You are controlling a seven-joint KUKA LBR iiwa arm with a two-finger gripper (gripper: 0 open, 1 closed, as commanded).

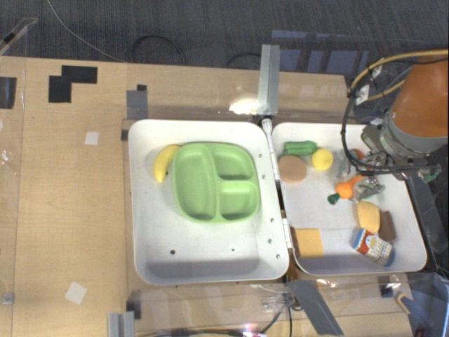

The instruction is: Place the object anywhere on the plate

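The green divided plate (pixel 214 181) lies in the left bin (pixel 151 255). A yellow banana (pixel 164 161) rests against its left edge, on the bin floor. My gripper (pixel 363 177) hangs low over the upper right part of the right bin (pixel 319 213), below the grey wrist and orange band. It is directly over or touching a small orange carrot with a green top (pixel 342 191). The wrist and cables hide how the gripper meets the carrot.
The right bin also holds a green pickle (pixel 299 147), a yellow lemon (pixel 322 159), a brown round patty (pixel 292 168), an orange square cracker (pixel 309 242), a yellow lump (pixel 368 215) beside a brown piece (pixel 386 225), and a small can (pixel 372 246).
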